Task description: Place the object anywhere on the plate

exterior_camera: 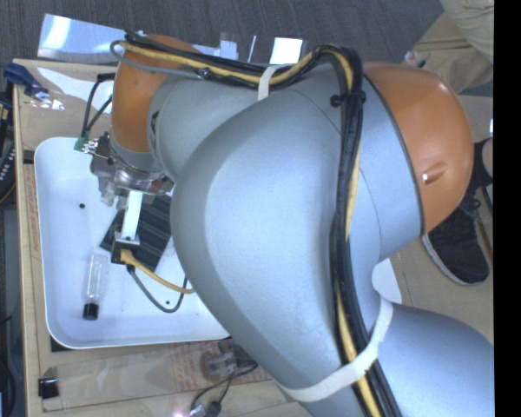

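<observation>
Your glossy white bin (59, 202) held a clear cylindrical vial (94, 280) near its lower-left corner. The rounded grey arm (269, 233) hunched over it; you couldn't tell how the claw (113, 188) stood.

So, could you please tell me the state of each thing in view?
Clear vial: lying flat on the bin floor, clear of the gripper.
White bin: level, partly hidden by the arm.
Gripper: low over the bin, apart from the vial.
</observation>
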Robot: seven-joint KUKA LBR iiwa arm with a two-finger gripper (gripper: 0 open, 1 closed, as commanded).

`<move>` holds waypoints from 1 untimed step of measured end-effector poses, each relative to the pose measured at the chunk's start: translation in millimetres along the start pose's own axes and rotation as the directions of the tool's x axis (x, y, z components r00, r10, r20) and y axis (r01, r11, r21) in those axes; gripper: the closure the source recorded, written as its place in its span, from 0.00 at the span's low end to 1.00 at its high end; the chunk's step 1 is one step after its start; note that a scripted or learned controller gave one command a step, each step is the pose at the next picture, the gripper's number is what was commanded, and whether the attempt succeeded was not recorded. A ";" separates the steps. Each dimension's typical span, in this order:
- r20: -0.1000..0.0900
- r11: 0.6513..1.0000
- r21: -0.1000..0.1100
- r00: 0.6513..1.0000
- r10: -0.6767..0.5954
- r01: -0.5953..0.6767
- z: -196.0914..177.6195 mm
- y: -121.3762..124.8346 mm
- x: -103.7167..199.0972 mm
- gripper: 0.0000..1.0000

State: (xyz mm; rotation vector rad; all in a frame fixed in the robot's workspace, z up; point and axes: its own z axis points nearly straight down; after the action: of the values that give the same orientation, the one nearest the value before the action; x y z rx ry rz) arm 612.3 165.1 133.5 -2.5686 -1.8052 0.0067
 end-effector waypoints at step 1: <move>-0.001 0.889 -0.004 0.889 -0.457 0.457 -83.0 3.4 9.8 1.00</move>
State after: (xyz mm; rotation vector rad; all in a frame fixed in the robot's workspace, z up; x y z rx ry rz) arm 619.2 173.2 216.4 -2.0727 -2.3600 -0.0003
